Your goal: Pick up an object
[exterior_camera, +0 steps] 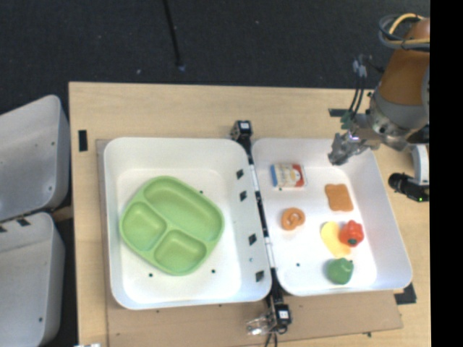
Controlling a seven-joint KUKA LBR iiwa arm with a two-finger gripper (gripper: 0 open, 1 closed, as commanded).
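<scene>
Gripper point(346, 152) hangs over the right bin's point(391, 251) far edge (no clue on grip state), with the toast-like brown slab point(338, 197) nearest, roughly at its 6 o'clock.

The gripper point(346, 152) is hanging over the far right corner of the right bin point(312, 275). In this bin a small packet point(288, 175), a brown biscuit point(338, 197), a pretzel point(293, 218), a banana point(331, 238), a red pepper point(351, 232) and a green pepper point(338, 270) are lying. A green divided plate point(171, 224) is sitting in the left bin point(173, 289).
</scene>
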